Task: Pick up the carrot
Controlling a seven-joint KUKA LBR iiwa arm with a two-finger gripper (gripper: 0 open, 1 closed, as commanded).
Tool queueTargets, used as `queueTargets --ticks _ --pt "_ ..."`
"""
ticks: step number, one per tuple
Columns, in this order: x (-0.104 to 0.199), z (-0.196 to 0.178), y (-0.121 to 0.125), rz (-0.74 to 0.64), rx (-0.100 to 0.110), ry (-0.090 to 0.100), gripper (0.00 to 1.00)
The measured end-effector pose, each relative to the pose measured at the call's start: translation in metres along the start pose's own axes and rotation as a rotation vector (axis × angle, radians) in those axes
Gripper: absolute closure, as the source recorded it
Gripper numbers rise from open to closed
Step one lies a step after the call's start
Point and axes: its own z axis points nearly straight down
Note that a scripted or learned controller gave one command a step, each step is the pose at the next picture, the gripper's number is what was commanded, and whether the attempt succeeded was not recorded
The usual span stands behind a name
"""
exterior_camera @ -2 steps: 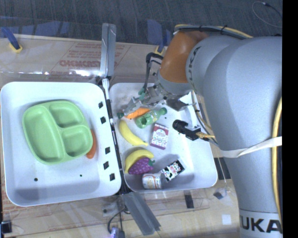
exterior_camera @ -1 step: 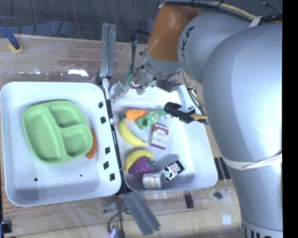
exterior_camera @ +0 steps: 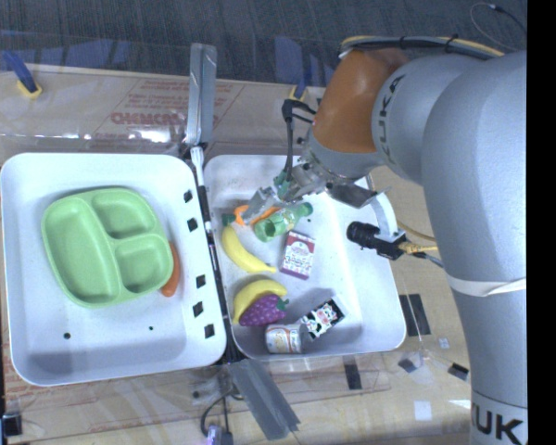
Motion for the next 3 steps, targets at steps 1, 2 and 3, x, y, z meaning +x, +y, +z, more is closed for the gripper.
queueTargets --ticks 1,2,3 --pt "-0.011 0.057 0.027 0.052 -0.010 -0.004 0.00" --pt "-0.010 0.046 0.029 0.045 -0.012 -0.005 1.00" --pt "0.059 -0.038 0.001 0.231 0.001 0.000 1.00"
